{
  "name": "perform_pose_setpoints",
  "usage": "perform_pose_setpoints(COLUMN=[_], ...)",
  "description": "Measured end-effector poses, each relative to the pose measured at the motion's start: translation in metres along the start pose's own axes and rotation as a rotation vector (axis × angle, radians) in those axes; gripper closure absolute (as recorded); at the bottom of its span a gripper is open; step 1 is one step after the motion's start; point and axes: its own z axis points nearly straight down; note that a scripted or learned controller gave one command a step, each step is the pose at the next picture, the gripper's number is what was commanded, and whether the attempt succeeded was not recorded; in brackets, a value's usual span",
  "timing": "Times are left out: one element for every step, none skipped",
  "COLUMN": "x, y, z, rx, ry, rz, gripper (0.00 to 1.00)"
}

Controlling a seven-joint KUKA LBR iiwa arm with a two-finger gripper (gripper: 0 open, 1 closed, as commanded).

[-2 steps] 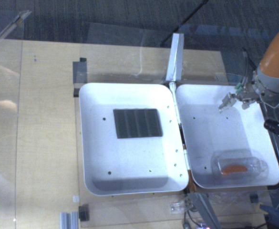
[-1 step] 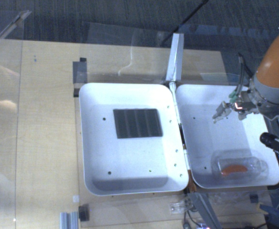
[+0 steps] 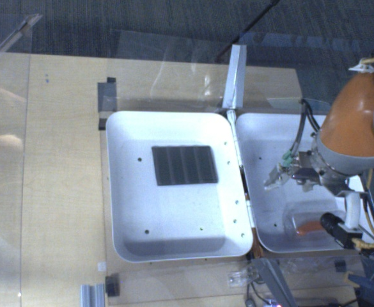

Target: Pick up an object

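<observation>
A dark grey ribbed rectangular pad (image 3: 184,165) lies flat in the middle of the left bin (image 3: 126,190). In the right bin (image 3: 260,139) a small orange-red object (image 3: 308,228) rests near the front wall, seemingly inside something clear. My gripper (image 3: 282,173) hangs over the middle of the right bin, up and to the left of the orange-red object and apart from it. Nothing shows held in it. The arm's orange band (image 3: 353,123) and grey wrist cover the right side of that bin.
A metal divider post (image 3: 234,82) rises behind the seam between the two bins. Black brackets (image 3: 110,85) sit at the left bin's corners. Cables and a black fitting (image 3: 337,228) hang by the right bin's front right. Wooden bench (image 3: 46,171) stretches left.
</observation>
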Motion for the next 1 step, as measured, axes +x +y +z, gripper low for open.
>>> perform_pose_setpoints(x=[0.0100], y=[0.0226], z=[-0.0200], rx=[0.000], ry=[-0.001], rz=[0.054], gripper=[0.00])
